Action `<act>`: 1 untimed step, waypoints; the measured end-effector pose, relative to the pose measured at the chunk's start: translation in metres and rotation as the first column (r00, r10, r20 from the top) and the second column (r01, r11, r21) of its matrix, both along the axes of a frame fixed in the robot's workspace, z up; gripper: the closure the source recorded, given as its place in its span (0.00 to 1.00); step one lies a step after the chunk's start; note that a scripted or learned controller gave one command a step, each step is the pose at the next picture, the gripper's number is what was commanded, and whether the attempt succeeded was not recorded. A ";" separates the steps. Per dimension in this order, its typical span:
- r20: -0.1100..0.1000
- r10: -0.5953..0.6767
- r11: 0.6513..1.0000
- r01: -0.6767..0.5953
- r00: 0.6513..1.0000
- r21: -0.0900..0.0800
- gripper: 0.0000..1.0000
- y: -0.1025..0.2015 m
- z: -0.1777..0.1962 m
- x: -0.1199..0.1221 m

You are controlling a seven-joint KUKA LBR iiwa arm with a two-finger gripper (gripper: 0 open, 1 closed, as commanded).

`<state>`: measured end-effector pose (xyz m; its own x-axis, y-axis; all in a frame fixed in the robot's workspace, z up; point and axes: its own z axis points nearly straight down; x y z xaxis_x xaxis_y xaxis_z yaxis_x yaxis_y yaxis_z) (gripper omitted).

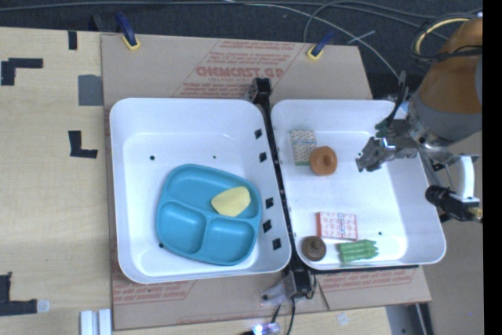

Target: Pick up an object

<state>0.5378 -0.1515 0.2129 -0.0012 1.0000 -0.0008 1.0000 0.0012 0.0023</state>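
Pick not yet made: my end effector [375,155] hangs over the right bin [408,192], beside the donut [323,161]. Nothing held; I cannot tell its opening.

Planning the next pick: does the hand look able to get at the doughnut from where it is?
Probably yes. The hand hangs over the right bin, and the floor between it and the doughnut is bare; only a small packet lies on the far side.

camera: one, fixed overhead | facing: down at a slant | covers: both white bins [125,169], arm [447,90] entering right
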 end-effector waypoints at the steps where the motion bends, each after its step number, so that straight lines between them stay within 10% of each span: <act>1: -0.002 0.006 1.000 -0.006 1.000 0.002 1.00 0.058 0.008 0.010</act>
<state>0.5478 -0.0936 0.2206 -0.0072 1.0000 0.0016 1.0000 0.0072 0.0002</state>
